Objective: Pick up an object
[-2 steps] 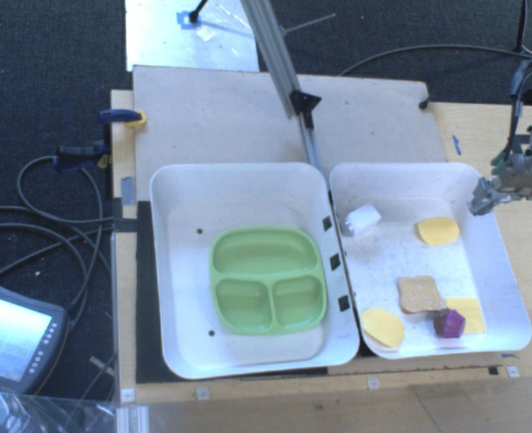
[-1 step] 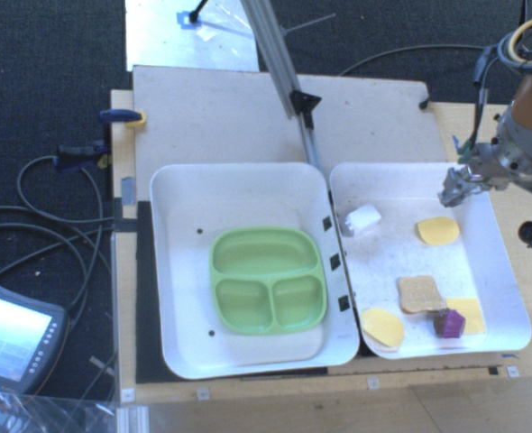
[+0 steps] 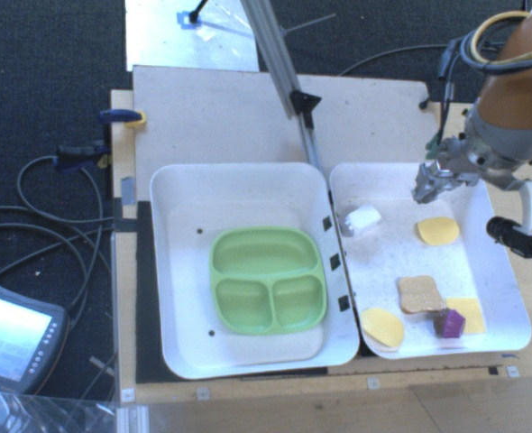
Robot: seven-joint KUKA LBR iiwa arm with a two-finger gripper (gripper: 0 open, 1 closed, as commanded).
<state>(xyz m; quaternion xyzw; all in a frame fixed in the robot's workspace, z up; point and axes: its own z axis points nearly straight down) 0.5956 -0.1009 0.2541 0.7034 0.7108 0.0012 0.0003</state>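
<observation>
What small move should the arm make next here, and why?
Probably a short drop toward the round yellow piece. The end effector hovers over the right bin near its far wall, with nothing visibly between its fingers, and that piece lies just below it in the view, apart from the white block.

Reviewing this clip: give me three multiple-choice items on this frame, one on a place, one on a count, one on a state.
1. Where is the green tray?
A. left bin
B. right bin
C. on the bench outside the bins

2. How many yellow pieces lie in the right bin?
A. one
B. three
C. five

3. What does the purple block touch?
A. the white lump
B. the green tray
C. a yellow piece

Answers:
1. A, it lies flat in the left bin.
2. B, one sits near the gripper, two along the near edge.
3. C, it rests against the yellow piece by the toast.
</observation>
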